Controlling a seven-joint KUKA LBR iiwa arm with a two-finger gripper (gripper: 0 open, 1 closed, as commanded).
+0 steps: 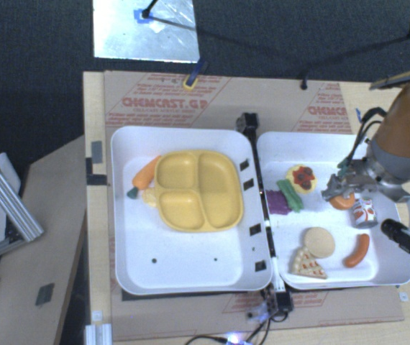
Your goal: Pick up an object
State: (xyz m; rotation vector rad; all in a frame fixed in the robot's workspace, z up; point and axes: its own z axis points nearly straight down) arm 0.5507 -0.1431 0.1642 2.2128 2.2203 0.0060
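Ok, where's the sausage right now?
The sausage lies in the right bin, near its front right corner, just right of the round cookie and below the tool.

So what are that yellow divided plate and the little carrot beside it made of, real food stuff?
The yellow four-compartment plate looks like moulded plastic: one even colour, rounded ridges, a soft sheen. The small orange carrot with a green tip beside its left edge seems to be toy plastic too, smooth and uniformly coloured, though it's too small to be sure. Both lie in the left white bin, likely plastic as well.

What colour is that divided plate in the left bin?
Yellow. The divided plate shows plainly in the camera view, with a toy carrot beside it.
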